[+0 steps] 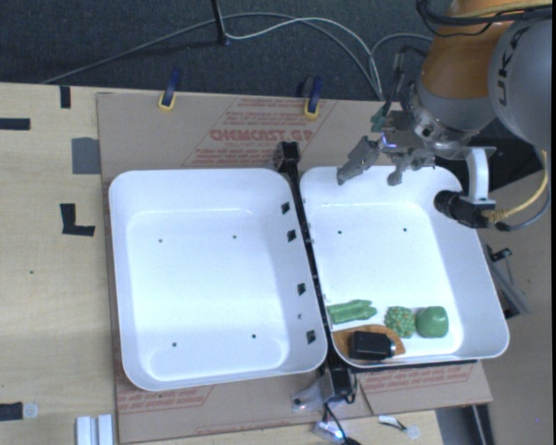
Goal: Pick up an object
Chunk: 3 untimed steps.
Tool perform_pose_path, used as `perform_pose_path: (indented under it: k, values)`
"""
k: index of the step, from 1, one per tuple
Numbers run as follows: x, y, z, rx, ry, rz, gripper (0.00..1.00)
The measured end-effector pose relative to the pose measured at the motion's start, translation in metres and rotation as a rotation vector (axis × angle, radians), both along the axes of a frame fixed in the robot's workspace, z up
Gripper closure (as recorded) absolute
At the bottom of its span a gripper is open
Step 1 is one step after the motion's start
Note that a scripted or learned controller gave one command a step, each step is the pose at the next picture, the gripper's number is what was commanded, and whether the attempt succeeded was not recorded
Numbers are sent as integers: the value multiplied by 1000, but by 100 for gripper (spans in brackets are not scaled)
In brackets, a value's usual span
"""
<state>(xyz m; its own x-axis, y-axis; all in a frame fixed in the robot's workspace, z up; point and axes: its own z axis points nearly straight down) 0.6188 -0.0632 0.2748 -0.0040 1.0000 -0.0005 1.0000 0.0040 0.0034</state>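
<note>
— How many bins, and what lies in them?

— Two white bins: the left bin (204, 276) and the right bin (398, 248). Four things sit in the right one, clustered at its near edge.

— Which things?

— One long green pod (351, 311), one knobbly green lump (399, 320) (broccoli-like), one smooth green round piece (432, 322), and one black block (371, 345) resting on an orange-brown piece (389, 332).

— And the gripper?

— The gripper (375, 167) hangs above the right bin's far rim, fingers spread apart with nothing between them, well apart from the cluster.

wooden bench (37, 276), cardboard sheet (250, 133), dark carpet floor (102, 17).
</note>
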Motion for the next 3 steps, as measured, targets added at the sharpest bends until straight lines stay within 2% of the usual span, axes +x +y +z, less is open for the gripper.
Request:
perform_pose_path:
  k: [1, 2, 3]
  values:
    - [-97, -40, -34, 0, 7, -9, 0]
    - [-69, 72, -52, 3, 6, 6, 0]
    - [1, 115, 2, 1, 0, 0, 0]
